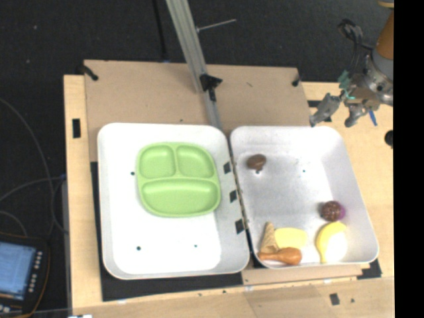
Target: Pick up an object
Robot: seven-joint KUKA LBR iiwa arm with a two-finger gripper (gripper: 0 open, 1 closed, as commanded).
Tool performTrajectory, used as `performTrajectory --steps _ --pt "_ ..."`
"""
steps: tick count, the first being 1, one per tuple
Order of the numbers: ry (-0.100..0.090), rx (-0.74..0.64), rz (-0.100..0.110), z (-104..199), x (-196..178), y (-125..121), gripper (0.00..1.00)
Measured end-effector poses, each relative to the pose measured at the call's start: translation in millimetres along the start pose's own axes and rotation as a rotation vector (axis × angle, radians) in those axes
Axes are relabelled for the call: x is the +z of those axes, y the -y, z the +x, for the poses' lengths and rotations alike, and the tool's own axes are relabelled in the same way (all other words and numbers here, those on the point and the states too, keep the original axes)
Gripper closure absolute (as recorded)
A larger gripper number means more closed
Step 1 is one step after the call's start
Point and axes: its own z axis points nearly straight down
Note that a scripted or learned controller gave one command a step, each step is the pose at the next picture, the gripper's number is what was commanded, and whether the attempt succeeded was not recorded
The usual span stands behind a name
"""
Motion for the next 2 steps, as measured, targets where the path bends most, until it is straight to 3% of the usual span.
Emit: performTrajectory --steps 1,2 --pt "0.001 -0.001 0.0 -0.1 -0.1 0.1 0.0" --pt "-0.001 -0.002 0.005 7.0 46.1 1.4 0.0"
